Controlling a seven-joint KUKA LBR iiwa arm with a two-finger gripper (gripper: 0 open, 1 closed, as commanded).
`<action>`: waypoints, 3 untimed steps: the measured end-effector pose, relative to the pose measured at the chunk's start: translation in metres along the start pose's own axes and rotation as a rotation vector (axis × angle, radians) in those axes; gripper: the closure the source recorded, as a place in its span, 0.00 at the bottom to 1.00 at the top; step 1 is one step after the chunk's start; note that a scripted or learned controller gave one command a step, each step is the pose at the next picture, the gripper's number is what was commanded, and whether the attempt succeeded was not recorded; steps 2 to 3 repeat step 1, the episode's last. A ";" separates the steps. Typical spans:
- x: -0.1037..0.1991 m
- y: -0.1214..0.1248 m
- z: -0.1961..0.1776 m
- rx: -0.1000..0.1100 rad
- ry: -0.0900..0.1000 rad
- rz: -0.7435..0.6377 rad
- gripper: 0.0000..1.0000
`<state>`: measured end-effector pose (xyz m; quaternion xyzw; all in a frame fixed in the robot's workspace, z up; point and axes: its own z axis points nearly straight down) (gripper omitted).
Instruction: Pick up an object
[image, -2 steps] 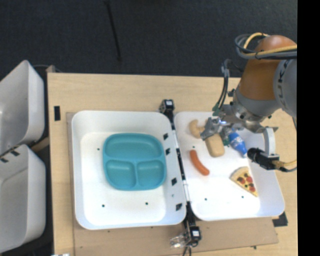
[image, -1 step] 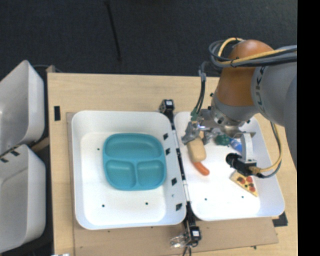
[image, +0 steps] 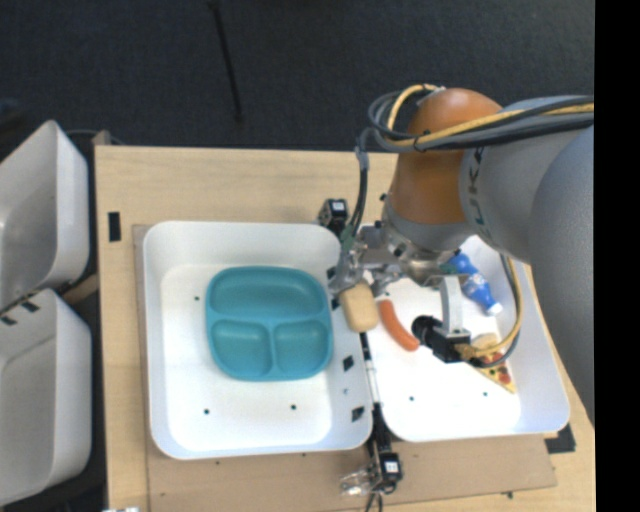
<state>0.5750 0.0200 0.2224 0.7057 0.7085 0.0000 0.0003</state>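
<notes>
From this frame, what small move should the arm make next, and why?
Probably a short straight lift. The gripper sits right above the tan bread-roll-shaped toy at the right bin's left edge, beside the orange sausage-shaped toy; whether it grips the roll is unclear.

I work in a robotics lab, not a home. My grey arm (image: 540, 180) with its orange band (image: 440, 150) and looped cables reaches over a plywood tabletop (image: 230, 185) bearing two shallow white bins (image: 160, 400) side by side, set on dark carpet, with toy food as test items.
</notes>
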 end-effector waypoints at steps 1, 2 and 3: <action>0.049 -0.009 -0.017 -0.001 0.001 -0.002 1.00; 0.049 -0.009 -0.017 -0.001 0.001 -0.002 1.00; 0.049 -0.009 -0.017 -0.001 0.001 -0.002 1.00</action>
